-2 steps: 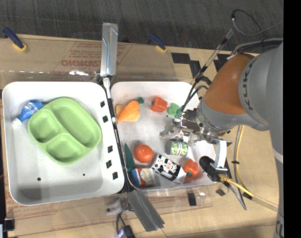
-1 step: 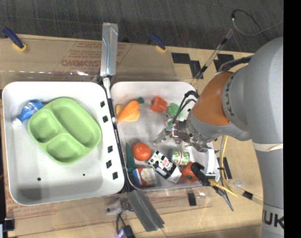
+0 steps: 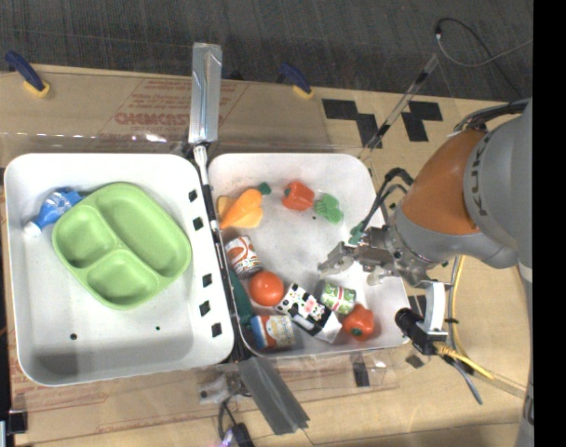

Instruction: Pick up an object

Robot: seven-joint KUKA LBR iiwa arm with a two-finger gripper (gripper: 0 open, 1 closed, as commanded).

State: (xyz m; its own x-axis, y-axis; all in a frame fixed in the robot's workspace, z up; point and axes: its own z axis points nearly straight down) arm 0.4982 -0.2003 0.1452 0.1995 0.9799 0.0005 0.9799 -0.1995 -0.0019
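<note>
My gripper (image 3: 350, 257) hangs over the right side of the right bin (image 3: 357, 170), reaching in from the right below the orange wrist band. Just under and in front of it lies a small can with a green label (image 3: 339, 297), with a red pepper (image 3: 359, 322) beside it. A black and white box (image 3: 306, 310), a red tomato (image 3: 265, 289) and a red and white can (image 3: 241, 252) lie further left. An orange pepper (image 3: 241, 209), a small red pepper (image 3: 299, 195) and a green piece (image 3: 328, 208) sit at the far side. Nothing is visibly held.
The left bin (image 3: 41, 343) holds a green divided plate (image 3: 125, 242) and a blue item (image 3: 55, 205) at its far left corner. A jar (image 3: 274, 331) lies at the right bin's front edge. A grey divider bar (image 3: 205, 91) stands behind the bins.
</note>
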